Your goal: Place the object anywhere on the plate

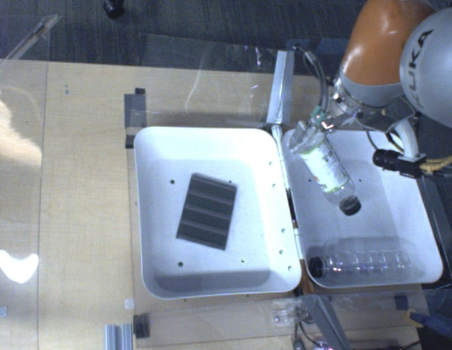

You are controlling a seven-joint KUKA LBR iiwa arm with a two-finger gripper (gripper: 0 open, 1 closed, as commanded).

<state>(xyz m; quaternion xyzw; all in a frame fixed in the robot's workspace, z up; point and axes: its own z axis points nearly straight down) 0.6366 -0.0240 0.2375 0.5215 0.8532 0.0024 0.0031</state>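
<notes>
A dark grey ribbed plate point(206, 211) lies flat in the middle of the left bin point(157, 152). My gripper point(318, 127) is over the far left part of the right bin point(423, 217). It is shut on the upper end of a clear plastic bottle point(326, 165). The bottle slants down and to the right, and its dark cap point(349, 206) is the lowest point, over the bin's middle. The fingers are partly hidden by the bottle's clear wall.
A second clear bottle point(364, 261) with a black cap point(316, 267) lies on its side along the near wall of the right bin. A raised rim point(288, 195) separates the two bins. Upright clear panels point(211, 79) stand behind the left bin.
</notes>
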